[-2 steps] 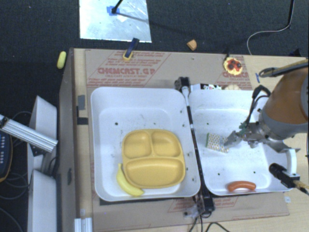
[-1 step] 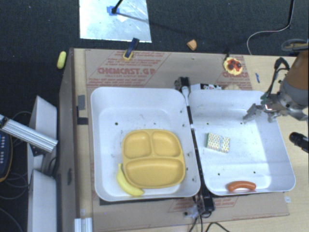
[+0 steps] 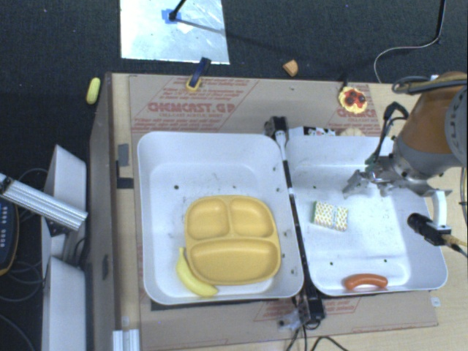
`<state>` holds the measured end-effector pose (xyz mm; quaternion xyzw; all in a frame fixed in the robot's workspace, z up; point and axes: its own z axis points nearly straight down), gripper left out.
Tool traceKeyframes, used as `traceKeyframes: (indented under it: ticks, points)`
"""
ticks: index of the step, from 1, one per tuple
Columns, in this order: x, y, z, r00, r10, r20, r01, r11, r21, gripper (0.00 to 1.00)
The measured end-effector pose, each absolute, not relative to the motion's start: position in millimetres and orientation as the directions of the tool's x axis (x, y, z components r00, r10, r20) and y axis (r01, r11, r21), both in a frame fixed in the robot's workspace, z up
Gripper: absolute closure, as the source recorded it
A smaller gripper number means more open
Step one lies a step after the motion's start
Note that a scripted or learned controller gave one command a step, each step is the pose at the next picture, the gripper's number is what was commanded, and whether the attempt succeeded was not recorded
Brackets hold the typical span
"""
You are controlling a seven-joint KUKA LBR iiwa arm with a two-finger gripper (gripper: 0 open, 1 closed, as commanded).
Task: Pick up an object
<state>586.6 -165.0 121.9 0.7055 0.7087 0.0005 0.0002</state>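
The right bin (image 3: 409, 258) holds a small yellow-green patterned block (image 3: 330, 216) near its left side and an orange sausage (image 3: 365, 281) by its front wall. In the left bin (image 3: 157, 196) lie a yellow divided plate (image 3: 232, 238) and a banana (image 3: 191, 275) along the plate's front left edge. My gripper (image 3: 368, 186) hangs over the back of the right bin, up and to the right of the patterned block. Its fingers are spread open with nothing between them.
A black divider (image 3: 287, 189) runs between the two bins. Behind the bins, on the cardboard, sit a small toy pizza (image 3: 353, 99) and a blue and yellow clip (image 3: 197, 74). A black part of the arm (image 3: 428, 227) reaches over the right bin's right side.
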Motion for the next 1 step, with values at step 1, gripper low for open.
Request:
traceKeyframes:
  ticks: [1]
  points:
    - [573.9,-89.7,100.0,-0.005,1.000,0.001,1.000,0.005,0.000,0.00]
